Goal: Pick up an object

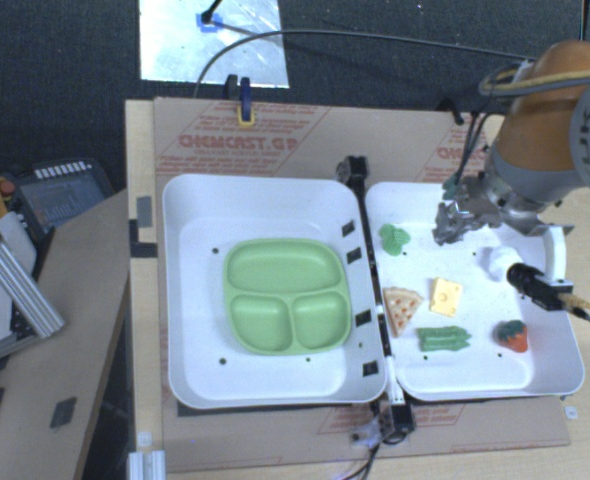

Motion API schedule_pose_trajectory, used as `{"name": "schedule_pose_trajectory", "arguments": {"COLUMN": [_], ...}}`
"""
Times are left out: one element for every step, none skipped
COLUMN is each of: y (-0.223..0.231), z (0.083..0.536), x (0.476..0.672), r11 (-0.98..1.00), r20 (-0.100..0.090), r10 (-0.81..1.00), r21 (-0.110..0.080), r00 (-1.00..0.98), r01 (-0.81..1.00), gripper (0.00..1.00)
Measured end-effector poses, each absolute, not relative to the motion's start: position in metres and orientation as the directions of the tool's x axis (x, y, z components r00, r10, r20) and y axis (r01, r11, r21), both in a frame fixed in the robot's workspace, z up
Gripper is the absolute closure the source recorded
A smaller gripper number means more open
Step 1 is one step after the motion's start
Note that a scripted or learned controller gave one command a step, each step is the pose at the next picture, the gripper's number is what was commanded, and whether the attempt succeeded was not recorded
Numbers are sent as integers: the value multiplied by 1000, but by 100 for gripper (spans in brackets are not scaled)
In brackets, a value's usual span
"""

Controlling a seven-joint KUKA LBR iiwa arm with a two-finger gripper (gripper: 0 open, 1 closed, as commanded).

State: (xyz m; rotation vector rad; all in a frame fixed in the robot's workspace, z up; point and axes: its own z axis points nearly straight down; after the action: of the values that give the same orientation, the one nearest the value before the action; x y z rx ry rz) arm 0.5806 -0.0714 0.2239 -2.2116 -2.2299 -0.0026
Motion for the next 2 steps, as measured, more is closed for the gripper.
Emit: {"name": "schedule_pose_trajectory", "arguments": {"y": [-15, 42], "z": [231, 232], "x": [574, 585], "r11": [10, 10], "r20": [3, 2], "r10": [1000, 1000], "r21": [2, 3], "r00": [-10, -10], "r01": [1000, 1000], "gripper": [100, 100]}}
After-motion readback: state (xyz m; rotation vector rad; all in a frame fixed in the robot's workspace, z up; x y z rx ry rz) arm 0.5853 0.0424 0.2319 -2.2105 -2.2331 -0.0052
